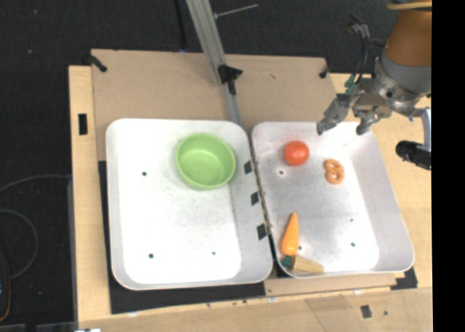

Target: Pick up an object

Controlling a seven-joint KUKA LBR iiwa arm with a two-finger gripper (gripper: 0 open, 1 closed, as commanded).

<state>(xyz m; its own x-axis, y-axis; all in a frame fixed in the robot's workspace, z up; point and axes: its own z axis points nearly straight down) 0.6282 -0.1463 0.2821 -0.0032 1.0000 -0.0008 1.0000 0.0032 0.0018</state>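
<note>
Hand open, empty; tomato near, below-left.

Even, bright light from overhead falls on the counter, and both white bins come close to washing out, the right bin showing a soft sheen. Shadows are short and faint. The dark floor around swallows detail. The whole picture is slightly soft and grainy.

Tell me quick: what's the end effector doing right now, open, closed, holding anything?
End effector: open, holding nothing, above the far edge of the right bin, beyond the tomato and pretzel.
</note>
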